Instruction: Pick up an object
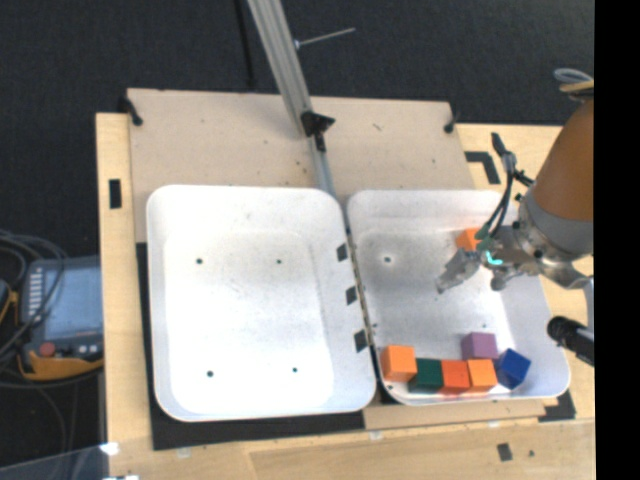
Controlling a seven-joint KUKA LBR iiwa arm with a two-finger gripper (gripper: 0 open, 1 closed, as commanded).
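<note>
My gripper (473,275) hangs over the right bin (400,228), in its right half. The two fingers are spread apart, one ending toward the bin's middle (448,276) and one nearer the right wall (497,279), with nothing between them. A small orange block (466,239) lies just behind the gripper, partly hidden by it. Along the bin's front wall sit an orange block (400,360), a green block (428,374), two more orange blocks (456,375) (482,373), a purple block (480,345) and a blue block (513,367).
The left bin (250,298) stands beside the right one, with black clips along the shared edge. A slanted metal rail (285,58) rises behind the bins. A pendant with cables (60,318) lies at the far left.
</note>
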